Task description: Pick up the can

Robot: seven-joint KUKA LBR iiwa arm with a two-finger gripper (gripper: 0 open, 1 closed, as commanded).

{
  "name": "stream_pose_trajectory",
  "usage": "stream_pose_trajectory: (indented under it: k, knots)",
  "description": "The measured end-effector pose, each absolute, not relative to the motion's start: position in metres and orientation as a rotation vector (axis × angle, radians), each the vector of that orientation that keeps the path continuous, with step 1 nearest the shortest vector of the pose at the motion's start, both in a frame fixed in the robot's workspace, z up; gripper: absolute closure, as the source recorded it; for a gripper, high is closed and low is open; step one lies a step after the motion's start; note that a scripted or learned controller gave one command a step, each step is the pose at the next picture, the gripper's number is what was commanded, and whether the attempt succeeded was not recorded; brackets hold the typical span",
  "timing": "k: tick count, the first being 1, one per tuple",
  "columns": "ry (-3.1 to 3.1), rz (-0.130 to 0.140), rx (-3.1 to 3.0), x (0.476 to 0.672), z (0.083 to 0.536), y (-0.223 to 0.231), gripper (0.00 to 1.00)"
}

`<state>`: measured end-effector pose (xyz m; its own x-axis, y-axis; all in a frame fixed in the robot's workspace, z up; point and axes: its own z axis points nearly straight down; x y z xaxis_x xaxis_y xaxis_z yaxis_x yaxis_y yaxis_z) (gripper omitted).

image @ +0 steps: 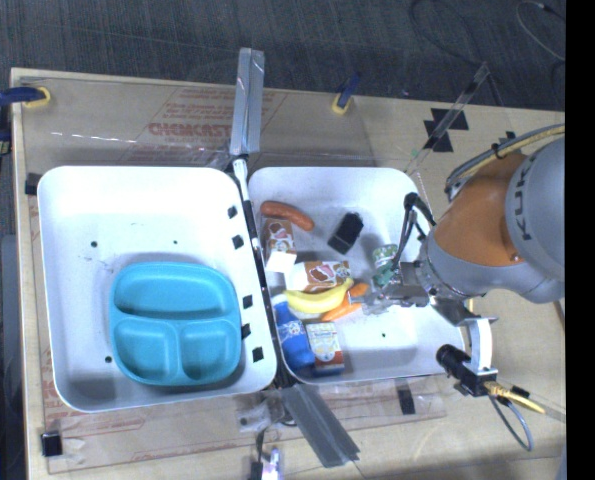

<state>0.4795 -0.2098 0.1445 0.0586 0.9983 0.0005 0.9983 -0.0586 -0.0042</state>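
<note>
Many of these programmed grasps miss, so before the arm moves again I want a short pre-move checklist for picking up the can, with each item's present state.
1. Can lies in the right bin: ok.
2. Pincer is over the right bin, close beside the can: ok.
3. Can seen between the pincer's tips: cannot tell; arm hardware crowds that spot.
4. Space around the can: not ok; the banana and the orange carrot lie just to its left.
5. Can upright or lying: cannot tell; too small.
6. Blue tray sits in the left bin, away from the grasp: ok.
</note>
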Motion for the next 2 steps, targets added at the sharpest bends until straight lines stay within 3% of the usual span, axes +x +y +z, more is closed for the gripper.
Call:
stream_pose_trajectory:
  k: [1,2]
  knots:
    - [-2.073,0.003,-2.357,0.562,0.144,-0.193,0.0]
    - [-2.081,0.001,-2.35,0.535,0.196,-0.203,0.0]
